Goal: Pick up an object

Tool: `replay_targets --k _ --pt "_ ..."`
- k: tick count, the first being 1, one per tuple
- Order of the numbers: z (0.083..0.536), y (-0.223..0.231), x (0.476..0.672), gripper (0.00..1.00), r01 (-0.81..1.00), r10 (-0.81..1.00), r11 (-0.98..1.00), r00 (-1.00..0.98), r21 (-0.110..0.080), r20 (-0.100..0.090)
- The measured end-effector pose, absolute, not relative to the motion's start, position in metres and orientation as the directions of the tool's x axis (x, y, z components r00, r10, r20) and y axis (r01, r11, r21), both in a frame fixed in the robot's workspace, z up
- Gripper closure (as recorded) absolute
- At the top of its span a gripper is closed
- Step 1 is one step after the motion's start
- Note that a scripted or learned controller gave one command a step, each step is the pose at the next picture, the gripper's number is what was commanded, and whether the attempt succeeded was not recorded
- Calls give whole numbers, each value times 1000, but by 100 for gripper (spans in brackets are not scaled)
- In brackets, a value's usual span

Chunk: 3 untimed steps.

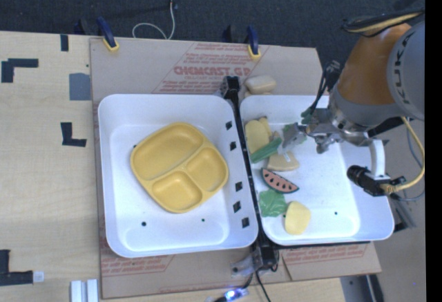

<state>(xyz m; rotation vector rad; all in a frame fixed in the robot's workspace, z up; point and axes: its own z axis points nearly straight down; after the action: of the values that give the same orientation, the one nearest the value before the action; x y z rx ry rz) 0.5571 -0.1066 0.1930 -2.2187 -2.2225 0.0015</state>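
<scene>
two white bins sit side by side on the worktop (41, 155), likely so things can pass between them. the left bin (110, 155) holds a yellow divided plate (179, 166). the right bin (345, 190) holds the loose toy food to pick from: a yellow block (257, 133), a green strip (266, 151), a watermelon slice (279, 182), a green leaf (271, 204) and a yellow wedge (297, 218). the gripper (295, 133) hangs low over the green strip and a pale piece (284, 162); whether it is apart or together i cannot tell, and nothing is visibly held.

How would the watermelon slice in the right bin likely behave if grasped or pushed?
The watermelon slice lies flat and thin, so it would probably slide, not roll. Its low profile likely gives fingers little to pinch. It looks like a small toy, so probably light.
</scene>
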Motion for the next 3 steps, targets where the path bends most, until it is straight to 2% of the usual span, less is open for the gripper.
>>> replay_targets --k 1,2,3 --pt "96 -104 535 0 1000 1000 1 -1 1 -1" --pt "86 -102 502 0 1000 1000 0 0 6 -1" --pt "98 -98 504 100 1000 1000 3 -3 2 9"
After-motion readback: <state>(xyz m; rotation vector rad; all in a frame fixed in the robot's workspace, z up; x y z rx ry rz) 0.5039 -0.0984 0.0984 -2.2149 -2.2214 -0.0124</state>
